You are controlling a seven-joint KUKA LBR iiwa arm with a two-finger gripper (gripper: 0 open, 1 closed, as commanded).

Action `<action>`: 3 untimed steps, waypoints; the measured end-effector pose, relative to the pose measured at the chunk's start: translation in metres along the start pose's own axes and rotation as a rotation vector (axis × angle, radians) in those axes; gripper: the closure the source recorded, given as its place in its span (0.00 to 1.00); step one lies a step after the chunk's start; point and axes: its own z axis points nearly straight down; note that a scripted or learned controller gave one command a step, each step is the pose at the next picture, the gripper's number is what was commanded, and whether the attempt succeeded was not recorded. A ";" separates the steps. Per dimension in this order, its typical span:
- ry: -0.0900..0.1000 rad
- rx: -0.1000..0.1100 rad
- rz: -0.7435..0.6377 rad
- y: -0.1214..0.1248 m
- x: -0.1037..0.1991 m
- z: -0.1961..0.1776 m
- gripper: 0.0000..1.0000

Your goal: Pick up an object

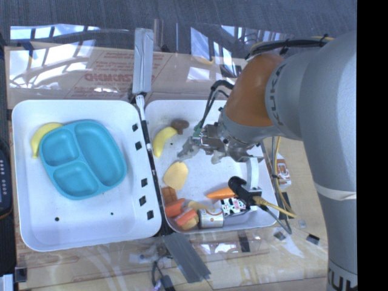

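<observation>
My gripper (193,145) hangs low over the middle of the right bin (200,111), under the orange-banded wrist. Just to its left lies a small yellow banana piece (162,141), and a brown lump (179,125) sits beyond that near the bin's back. A pale yellow round slice (176,176) lies below the gripper. Toward the front of the bin are an orange carrot (218,193), red and orange pieces (174,208), a silver can (211,219) and a black-and-white checked item (233,207). Nothing shows between the gripper's jaws.
The left bin (36,223) holds a blue divided plate (82,157) with a yellow banana (41,136) tucked at its upper left. A ridge with black clips (145,168) separates the two bins. The arm's bulk covers the right bin's right side.
</observation>
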 end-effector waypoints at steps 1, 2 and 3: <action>-0.002 -0.012 -0.368 0.104 0.013 0.010 0.00; -0.002 -0.027 -0.405 0.111 0.008 0.057 0.00; -0.004 -0.012 -0.671 0.065 -0.016 0.011 0.00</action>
